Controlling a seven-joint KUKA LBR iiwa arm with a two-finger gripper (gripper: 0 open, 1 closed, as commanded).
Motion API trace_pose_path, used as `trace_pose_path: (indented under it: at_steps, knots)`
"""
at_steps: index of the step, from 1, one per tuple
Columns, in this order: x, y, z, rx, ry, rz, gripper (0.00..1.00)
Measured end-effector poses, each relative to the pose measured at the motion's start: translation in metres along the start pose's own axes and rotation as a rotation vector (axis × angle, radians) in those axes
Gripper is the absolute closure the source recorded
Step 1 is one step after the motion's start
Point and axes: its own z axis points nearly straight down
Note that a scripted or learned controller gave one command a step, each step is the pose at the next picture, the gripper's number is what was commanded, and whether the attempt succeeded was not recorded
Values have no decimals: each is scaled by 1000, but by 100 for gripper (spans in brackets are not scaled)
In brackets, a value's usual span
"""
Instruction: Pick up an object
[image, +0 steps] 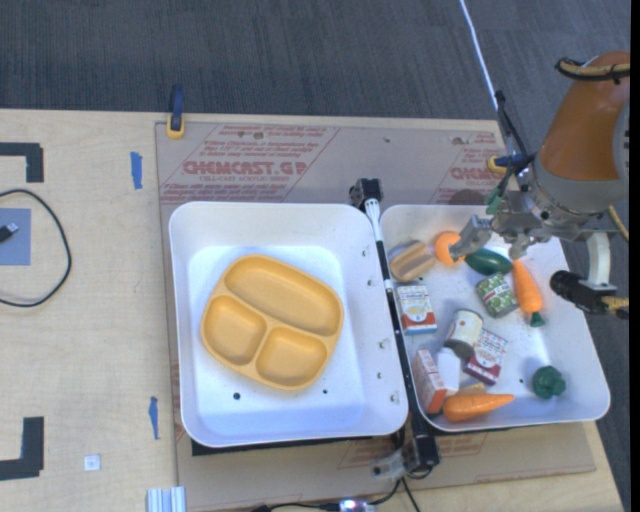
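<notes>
Pincer (497, 237), jaw state unclear, over far edge of right bin (590, 400), above green item (488, 262); left bin (190, 300) w/ yellow tray (272, 320) roomy.

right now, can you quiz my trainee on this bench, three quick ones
1. True or false: the yellow divided tray lies in the right bin.
2. How many compartments does that tray have?
3. Which lies nearest the right bin's front edge: A) hot dog B) lower carrot C) green can

Key:
1. False, it lies in the left bin.
2. Three.
3. B.
</notes>
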Motion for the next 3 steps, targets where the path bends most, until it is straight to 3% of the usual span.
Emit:
trace_pose_path:
  at_steps: [1, 2, 3]
  knots:
    - [3, 13, 113, -5, -1, 0, 0]
    - [17, -54, 113, -3, 0, 1, 0]
    - [17, -52, 102, -10, -2, 2, 100]
